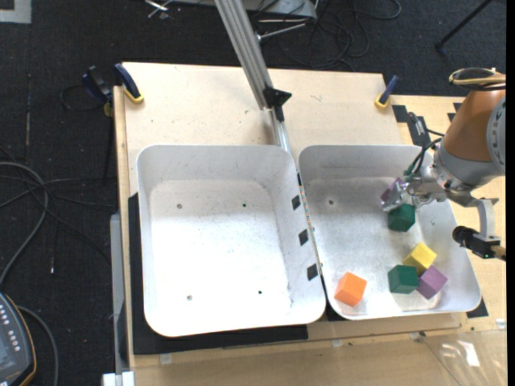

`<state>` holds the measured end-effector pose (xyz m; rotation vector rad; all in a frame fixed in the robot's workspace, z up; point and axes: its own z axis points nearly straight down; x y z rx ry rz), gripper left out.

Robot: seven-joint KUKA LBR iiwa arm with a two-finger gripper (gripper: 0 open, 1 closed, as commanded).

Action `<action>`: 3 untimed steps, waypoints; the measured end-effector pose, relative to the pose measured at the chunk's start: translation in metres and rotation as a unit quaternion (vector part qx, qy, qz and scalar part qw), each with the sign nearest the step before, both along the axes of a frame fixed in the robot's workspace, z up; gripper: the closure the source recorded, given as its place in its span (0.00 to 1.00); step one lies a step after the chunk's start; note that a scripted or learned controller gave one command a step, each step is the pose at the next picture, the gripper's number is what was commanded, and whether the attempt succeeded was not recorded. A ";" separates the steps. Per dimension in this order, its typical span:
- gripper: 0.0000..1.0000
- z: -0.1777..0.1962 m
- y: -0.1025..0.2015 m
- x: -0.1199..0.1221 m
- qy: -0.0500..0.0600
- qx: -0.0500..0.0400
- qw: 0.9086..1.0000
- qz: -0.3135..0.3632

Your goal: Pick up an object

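My gripper (397,196) hangs over the right bin (346,163), reaching in from the right, in the bin's upper right part. A dark green block (401,218) sits directly under its tip, touching or nearly touching it; I cannot tell whether the block rests on the bin floor or is lifted. Toward the bin's front lie an orange block (350,289), a second green block (402,279), a yellow block (420,256) and a purple block (433,281).
The left bin (161,175) stands beside the right one, their walls meeting in the middle. A slanted metal rail (245,43) runs down from the top to the bins' shared edge. Clamps hold the board's corners (129,85).
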<state>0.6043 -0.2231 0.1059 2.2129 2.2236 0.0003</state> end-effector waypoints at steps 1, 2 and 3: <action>1.00 0.079 0.082 -0.029 -0.001 0.003 1.000 0.002; 1.00 0.090 0.170 -0.007 0.000 0.003 1.000 0.003; 1.00 0.119 0.282 0.011 0.000 0.003 1.000 0.003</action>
